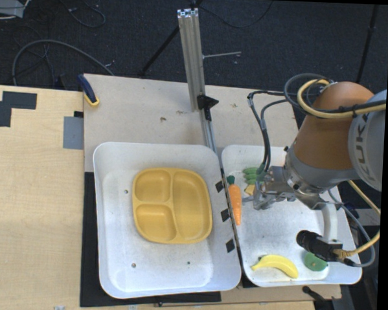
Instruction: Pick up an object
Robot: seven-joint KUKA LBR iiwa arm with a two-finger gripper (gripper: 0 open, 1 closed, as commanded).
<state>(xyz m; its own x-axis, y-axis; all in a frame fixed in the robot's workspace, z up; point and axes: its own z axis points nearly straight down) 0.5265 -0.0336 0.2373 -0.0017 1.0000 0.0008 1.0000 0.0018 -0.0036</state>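
The arm hung low over the right bin, close to the toy food.

The gripper (264, 199) was down in the right bin (277, 236), near its far left corner, just beside a carrot (235, 204) and some green pieces (251, 173). I could not tell how wide the gripper was, or if it had hold of anything, because the arm's wrist hid it. It seemed to be there to grab one of those close toys. A banana (276, 265) and a small green thing (315, 262) lay nearer, well apart from it. The left bin (111, 244) held a yellow plate (172, 204) with three parts. Both bins sat on the surface (138, 112). Big letters on the arm looked like "KU"; the rest was cut off.
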